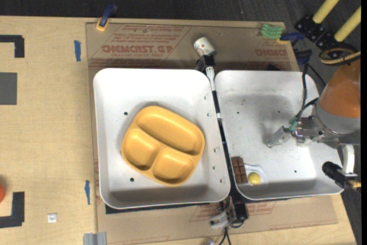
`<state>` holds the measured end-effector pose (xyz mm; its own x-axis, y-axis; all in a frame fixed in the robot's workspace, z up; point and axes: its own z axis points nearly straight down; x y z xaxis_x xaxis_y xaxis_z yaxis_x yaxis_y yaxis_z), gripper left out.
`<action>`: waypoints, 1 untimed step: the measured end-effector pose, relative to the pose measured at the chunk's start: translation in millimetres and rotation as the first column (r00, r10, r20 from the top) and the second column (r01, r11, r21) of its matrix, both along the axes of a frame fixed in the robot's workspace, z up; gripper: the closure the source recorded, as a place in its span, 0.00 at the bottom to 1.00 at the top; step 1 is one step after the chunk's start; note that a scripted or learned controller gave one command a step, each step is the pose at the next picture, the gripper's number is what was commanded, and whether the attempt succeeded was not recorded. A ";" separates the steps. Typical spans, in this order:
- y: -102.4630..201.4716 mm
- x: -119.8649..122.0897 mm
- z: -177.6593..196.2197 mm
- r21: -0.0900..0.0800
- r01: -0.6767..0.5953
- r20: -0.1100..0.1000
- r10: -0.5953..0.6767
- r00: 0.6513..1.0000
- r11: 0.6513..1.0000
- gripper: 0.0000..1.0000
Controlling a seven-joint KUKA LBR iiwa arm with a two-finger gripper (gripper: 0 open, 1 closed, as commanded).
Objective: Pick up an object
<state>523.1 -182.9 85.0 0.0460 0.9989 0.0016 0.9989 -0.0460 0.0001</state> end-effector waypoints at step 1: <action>29.8 28.4 0.2 -0.002 0.105 0.002 -0.105 0.994 0.994 0.00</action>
<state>551.5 -153.1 85.2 0.1510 0.9885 0.0000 0.9885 -0.1510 0.0025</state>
